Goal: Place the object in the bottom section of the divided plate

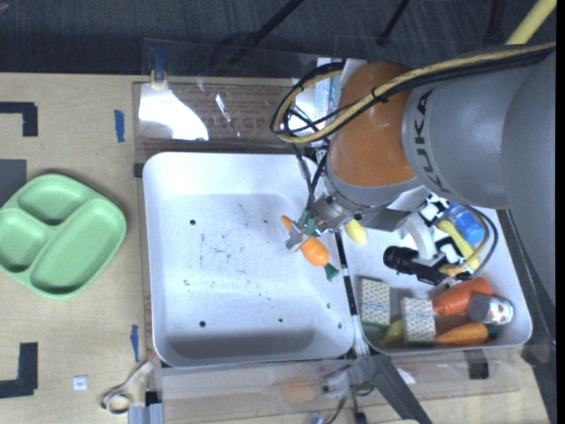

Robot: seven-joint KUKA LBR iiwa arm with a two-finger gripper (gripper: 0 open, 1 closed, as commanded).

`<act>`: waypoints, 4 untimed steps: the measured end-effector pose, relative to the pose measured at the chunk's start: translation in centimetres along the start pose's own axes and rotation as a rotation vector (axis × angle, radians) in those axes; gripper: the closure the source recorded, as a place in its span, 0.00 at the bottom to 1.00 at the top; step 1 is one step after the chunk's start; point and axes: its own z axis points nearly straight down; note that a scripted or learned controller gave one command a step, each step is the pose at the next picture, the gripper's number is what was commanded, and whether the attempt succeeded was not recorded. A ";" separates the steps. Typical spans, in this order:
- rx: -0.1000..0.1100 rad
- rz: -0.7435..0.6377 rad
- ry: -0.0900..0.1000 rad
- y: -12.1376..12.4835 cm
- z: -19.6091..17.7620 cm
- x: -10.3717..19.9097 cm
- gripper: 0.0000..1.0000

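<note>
- The green divided plate (pixel 60 234) sits on the wooden bench (pixel 71 343), well apart from the left white bin (pixel 238 193), on that bin's left side. It waits there because the toy has to end up in it.
- The plate has two small parts at the top and one long part lower down. The long lower part is the goal.
- The gripper (pixel 311 228) hangs over the right edge of the left white bin, under the big orange and grey arm (pixel 415 140).
- A small orange toy, like a little carrot (pixel 313 251), is just below the gripper tip, near the wall between the two bins. It looks like the gripper has it, but the arm hides much of the tip, so I cannot tell if the toy is really pinched or just lying beside it.
- I cannot tell if the tool is clenched or let go.
- The right white bin (pixel 521 325) is full of other toys, like a bigger carrot (pixel 459 297), a blue thing (pixel 465 223) and some small packets (pixel 375 300). They stay in the bin so the arm can pick one at a time.
- The left white bin has a bare floor, so a toy dropped there is easy to find.
- My guess is that the carry to the plate is not done yet, since the plate has no toy in it.
</note>
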 end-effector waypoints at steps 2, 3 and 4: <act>0.005 0.625 0.000 0.7 2.1 9.0 0.00; -0.008 0.541 0.000 8.6 9.4 6.7 0.00; -0.006 0.539 -0.001 8.6 8.6 6.9 1.00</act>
